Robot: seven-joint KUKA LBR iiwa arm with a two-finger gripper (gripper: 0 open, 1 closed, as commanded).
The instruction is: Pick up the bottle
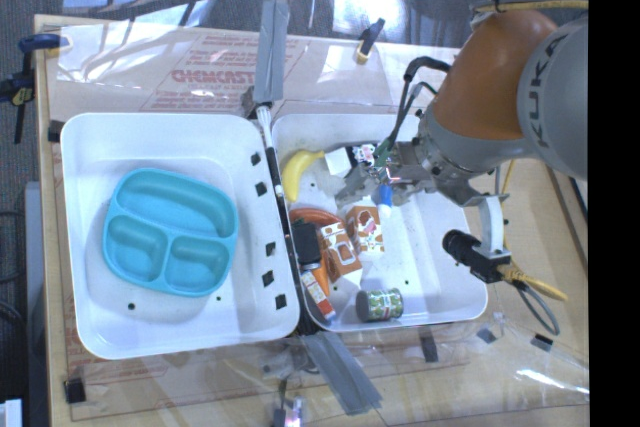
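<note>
Legible text: "KUKA" in dark letters on grey arm link (pixel 545 105), read sideways; red print on clear sheet (pixel 215 75) behind bins, only partly legible. Carton (pixel 366 233) and packs in right bin (pixel 445 300) carried printed labels, too small to read.

Tool (pixel 378 185) sat over upper middle of right bin, above clutter; couldn't tell whether clenched or released, nothing seen between its tips.

Bottle (pixel 314 287): appeared to be the slim dark item w/ red label lying along right bin's left wall, near front corner; ID uncertain. Banana (pixel 293 172) at back left, small can (pixel 380 304) at front edge.

Open room: right bin's right half bare. Left bin (pixel 90 315) held blue divided tray (pixel 170 232), w/ bare margin all round. Desk (pixel 560 315) free at right.
</note>
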